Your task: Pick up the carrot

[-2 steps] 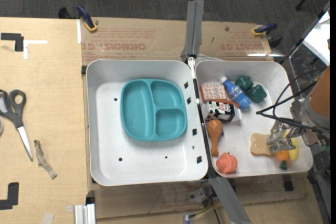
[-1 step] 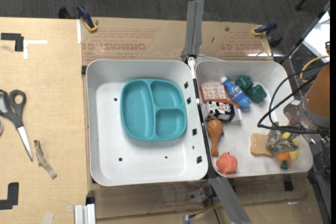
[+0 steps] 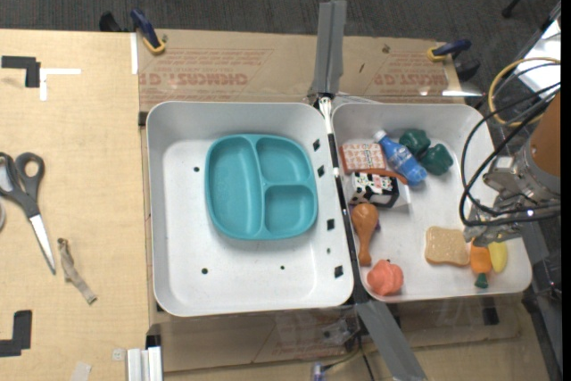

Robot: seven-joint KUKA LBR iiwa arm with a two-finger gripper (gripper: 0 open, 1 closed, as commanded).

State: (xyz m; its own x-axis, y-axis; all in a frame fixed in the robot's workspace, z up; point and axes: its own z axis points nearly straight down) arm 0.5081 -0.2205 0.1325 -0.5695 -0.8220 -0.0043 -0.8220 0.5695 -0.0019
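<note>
Scissors (image 3: 28,196) with grey handles lie on the bare bench at far left, where we also see a scrap of tape (image 3: 76,272) nearby. Moving right, we find the left bin (image 3: 169,281) holding a teal divided plate (image 3: 262,186), set roughly in its middle. Across the shared wall, the right bin (image 3: 446,281) is crowded: a red-and-white carton (image 3: 363,156), a black-and-white carton (image 3: 376,186), a blue bottle (image 3: 401,160), two dark green pieces (image 3: 425,151), a toy chicken leg (image 3: 364,226), a pink peach-like fruit (image 3: 385,277) and a slice of toast (image 3: 447,247). At the bin's right wall we see the carrot (image 3: 481,262), orange with a green tip, touching a yellow piece (image 3: 498,256) beside it. Directly above the carrot hangs the gripper (image 3: 493,230), trailing black cables; whether it stands apart or closed we cannot tell.
</note>
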